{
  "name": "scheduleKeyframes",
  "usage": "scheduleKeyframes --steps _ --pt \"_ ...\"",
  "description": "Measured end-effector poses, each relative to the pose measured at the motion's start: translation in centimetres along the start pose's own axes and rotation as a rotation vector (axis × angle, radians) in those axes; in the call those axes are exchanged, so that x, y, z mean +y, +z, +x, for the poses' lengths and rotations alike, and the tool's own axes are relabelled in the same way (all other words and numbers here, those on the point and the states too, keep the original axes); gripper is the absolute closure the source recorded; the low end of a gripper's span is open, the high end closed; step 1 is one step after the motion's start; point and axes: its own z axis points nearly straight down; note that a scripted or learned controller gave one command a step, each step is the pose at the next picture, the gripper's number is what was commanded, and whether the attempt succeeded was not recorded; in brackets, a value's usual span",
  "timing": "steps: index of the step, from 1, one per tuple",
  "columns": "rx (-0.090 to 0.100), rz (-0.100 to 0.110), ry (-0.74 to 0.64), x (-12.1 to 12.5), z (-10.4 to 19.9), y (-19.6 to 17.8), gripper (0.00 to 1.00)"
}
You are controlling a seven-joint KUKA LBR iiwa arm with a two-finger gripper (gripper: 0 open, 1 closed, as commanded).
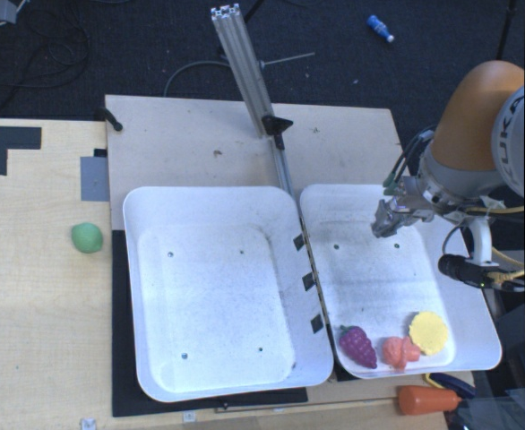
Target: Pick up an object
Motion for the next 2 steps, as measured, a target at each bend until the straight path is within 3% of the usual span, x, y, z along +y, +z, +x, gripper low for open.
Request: scheduleKeyframes --steps 2 --pt "0.001 0.000 -0.004 -0.2 9.3 -1.8 1.00"
